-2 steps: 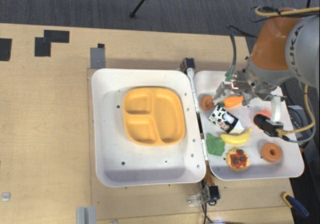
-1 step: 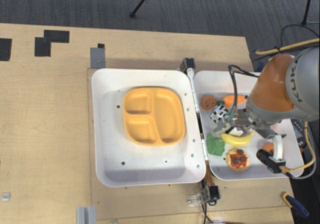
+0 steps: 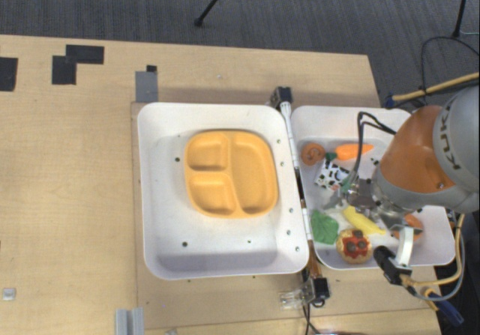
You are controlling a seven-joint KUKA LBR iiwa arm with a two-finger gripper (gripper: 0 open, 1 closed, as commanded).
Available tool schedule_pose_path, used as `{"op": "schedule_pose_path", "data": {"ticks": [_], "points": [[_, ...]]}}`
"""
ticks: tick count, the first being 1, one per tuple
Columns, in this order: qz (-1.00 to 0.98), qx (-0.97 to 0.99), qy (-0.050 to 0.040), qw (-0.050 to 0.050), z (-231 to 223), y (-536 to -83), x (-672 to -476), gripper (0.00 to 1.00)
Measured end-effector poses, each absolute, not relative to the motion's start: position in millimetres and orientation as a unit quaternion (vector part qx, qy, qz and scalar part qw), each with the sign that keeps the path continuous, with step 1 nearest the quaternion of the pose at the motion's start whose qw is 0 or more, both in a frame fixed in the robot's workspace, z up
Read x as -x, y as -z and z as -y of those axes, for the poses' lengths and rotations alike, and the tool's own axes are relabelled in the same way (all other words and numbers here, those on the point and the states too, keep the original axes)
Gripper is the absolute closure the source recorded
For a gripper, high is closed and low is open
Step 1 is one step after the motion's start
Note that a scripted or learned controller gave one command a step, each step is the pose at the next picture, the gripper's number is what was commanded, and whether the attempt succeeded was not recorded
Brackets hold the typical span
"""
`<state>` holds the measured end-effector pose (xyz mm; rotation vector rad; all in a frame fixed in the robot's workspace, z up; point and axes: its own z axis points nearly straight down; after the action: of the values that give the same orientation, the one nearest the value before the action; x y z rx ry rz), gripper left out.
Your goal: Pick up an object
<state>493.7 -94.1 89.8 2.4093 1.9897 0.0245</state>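
The end effector (image 3: 358, 202) hangs low in the right white plastic bin (image 3: 442, 251), its metal tip crowded among the toys; whether it is clenched, released or grasping anything cannot be told, because the grey and orange wrist covers it. No single target is marked out, and the candidates lie all around it. A yellow banana-shaped toy (image 3: 363, 220) lies just below the tip, perhaps touching. A flat green leaf-shaped piece (image 3: 325, 227) sits to its lower left, and a round red and yellow toy (image 3: 354, 246) is further below. A black-and-white spotted toy (image 3: 331, 174) lies up and left, with a small brown round piece (image 3: 313, 152) and an orange carrot-shaped toy (image 3: 351, 151) beyond.

The risk, I judge, is crowding: closing here could pinch two items, or nudge the banana aside and catch nothing.

Well to the left, the other white bin (image 3: 161, 176) holds a yellow divided plastic plate (image 3: 229, 173). Both bins rest on the tan wooden tabletop (image 3: 67, 198).
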Motion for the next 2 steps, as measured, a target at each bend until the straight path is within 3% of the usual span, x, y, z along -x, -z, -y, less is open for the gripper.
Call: {"op": "schedule_pose_path", "data": {"ticks": [1,2], "points": [[-0.722,-0.692,-0.0059,0.012,90,-90,-493.8,0.00],[-0.724,-0.690,-0.0085,0.009,87,-101,-495.4,1.00]]}}
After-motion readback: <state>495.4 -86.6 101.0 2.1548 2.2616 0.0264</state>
